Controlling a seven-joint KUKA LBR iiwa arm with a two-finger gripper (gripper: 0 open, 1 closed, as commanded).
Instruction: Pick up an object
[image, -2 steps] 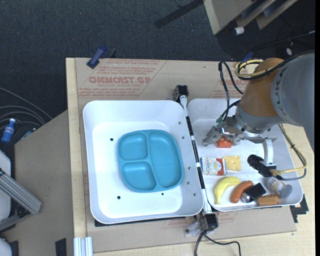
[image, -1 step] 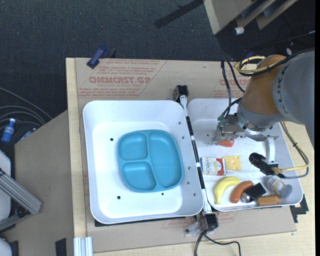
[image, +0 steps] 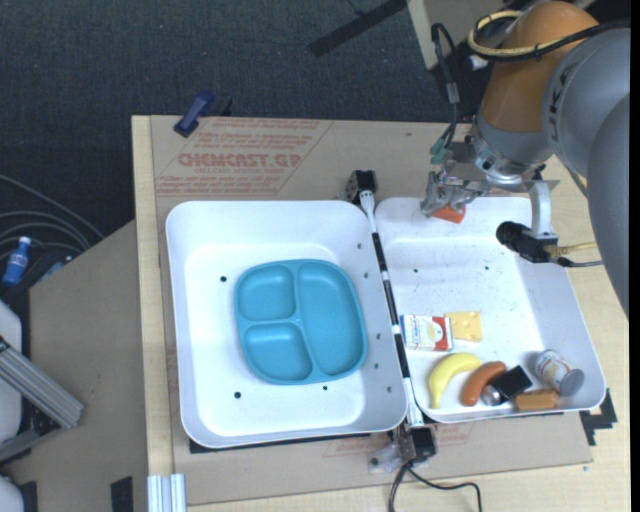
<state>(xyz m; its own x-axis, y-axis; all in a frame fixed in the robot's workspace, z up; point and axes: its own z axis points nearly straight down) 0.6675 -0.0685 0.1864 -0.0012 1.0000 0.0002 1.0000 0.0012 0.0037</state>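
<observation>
Gripper (image: 447, 203) poised over the far edge of the right bin (image: 560, 300), clenched on a small orange object (image: 452, 212). Divided blue plate (image: 299, 320) in the left bin (image: 195, 300). Banana (image: 452, 374), cheese (image: 465, 326), small carton (image: 425, 331) near the right bin's front.

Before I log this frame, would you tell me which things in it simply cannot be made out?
- Gripper, camera view: there is something orange-red at its tip, but too small to identify, and the wrist above hides whether it sits between the fingers.
- Pile in the right bin's near corner: the black object and brown piece overlap the hot dog; too small to name.
- Silver object: blurred, identity unclear.
</observation>
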